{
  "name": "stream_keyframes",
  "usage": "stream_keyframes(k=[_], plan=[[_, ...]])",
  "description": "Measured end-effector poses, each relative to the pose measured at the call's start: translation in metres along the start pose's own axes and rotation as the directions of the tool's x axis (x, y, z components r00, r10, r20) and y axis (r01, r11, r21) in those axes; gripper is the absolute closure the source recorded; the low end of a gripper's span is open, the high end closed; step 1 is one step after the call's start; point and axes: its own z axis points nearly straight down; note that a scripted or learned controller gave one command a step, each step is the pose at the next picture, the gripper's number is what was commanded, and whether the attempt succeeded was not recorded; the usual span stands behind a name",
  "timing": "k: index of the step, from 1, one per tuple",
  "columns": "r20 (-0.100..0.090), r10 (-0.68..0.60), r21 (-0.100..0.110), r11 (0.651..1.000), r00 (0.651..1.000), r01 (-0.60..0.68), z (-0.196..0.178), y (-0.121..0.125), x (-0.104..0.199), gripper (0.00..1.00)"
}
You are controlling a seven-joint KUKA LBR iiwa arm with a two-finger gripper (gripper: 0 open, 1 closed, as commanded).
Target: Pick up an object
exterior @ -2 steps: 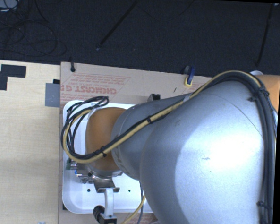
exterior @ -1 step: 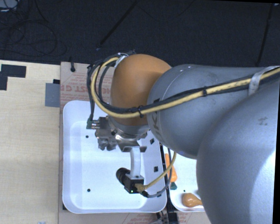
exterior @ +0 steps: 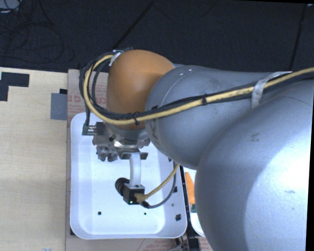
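The gripper is located over the upper half of the white bin on the view's left, directly below the orange band of the arm. Its state, spread or pressed together, cannot be told (it is covered from above by the wrist). An orange object is seen just beyond that bin's right rim, at the edge of the second bin, and is largely hidden by the arm. Both bins are carried by the table, on which black shapes and a grey square are marked.
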Motion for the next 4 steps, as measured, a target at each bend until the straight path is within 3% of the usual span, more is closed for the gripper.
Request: stream_keyframes(k=[1,2,3,4], plan=[[0.001,0.0,-0.002,1.0,1.0,0.0,0.012,0.07,-0.001,1.0],[0.002,-0.003,0.0,1.0,1.0,0.003,0.036,0.094,-0.001,1.0],[0.001,-0.004,0.0,1.0,1.0,0.004,0.023,0.093,0.0,1.0],[-0.001,-0.002,-0.004,1.0,1.0,0.002,-0.035,0.094,-0.001,1.0]])
